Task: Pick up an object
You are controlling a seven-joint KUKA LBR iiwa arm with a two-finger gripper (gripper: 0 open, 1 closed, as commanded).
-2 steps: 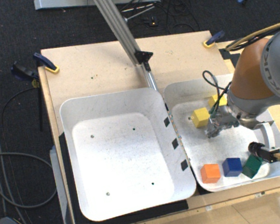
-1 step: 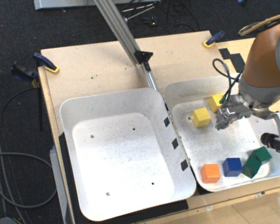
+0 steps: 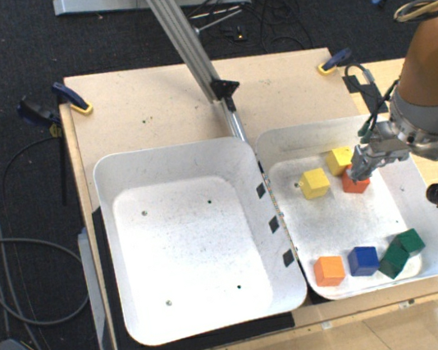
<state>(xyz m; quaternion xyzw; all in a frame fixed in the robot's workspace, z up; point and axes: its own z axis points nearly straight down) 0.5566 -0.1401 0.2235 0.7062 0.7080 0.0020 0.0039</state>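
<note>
My gripper [image 3: 361,169] hangs over the back of the right bin [image 3: 423,202], right on top of a red block [image 3: 356,184]. Only the lower part of that red block shows under the gripper. A yellow block [image 3: 314,183] lies just to its left, and a second yellow block [image 3: 338,160] sits behind, touching the gripper's left side. Along the bin's front edge sit an orange block [image 3: 329,269], a blue block [image 3: 364,260] and two green blocks [image 3: 402,252].
The left bin [image 3: 121,186] lies beside the right one, with black clips on the shared rim. A slanted metal pole [image 3: 183,35] reaches in from the top. Clamps sit at the bench's back corners, and cables run over the floor on the left.
</note>
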